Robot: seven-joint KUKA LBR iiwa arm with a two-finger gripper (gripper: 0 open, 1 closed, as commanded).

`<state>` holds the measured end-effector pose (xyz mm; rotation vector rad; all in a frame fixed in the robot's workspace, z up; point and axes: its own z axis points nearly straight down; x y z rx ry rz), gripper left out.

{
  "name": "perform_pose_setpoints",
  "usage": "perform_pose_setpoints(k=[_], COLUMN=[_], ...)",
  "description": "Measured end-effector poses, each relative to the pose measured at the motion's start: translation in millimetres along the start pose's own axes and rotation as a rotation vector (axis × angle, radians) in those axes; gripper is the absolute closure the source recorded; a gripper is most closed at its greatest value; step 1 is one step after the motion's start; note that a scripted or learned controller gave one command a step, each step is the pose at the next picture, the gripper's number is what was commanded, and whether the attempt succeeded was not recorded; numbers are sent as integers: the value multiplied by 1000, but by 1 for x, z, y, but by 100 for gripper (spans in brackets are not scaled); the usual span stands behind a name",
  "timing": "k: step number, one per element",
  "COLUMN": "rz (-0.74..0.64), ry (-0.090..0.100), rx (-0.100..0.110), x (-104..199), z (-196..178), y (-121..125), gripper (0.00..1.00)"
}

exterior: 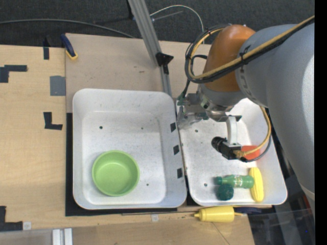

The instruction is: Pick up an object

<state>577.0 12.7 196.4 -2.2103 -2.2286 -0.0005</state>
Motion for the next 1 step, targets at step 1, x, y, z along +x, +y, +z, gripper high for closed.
perform_pose_setpoints(k=[1], rz=[-1], ry=[0], rx=[0], x=[61], z=[-10], y=[0], gripper=[100])
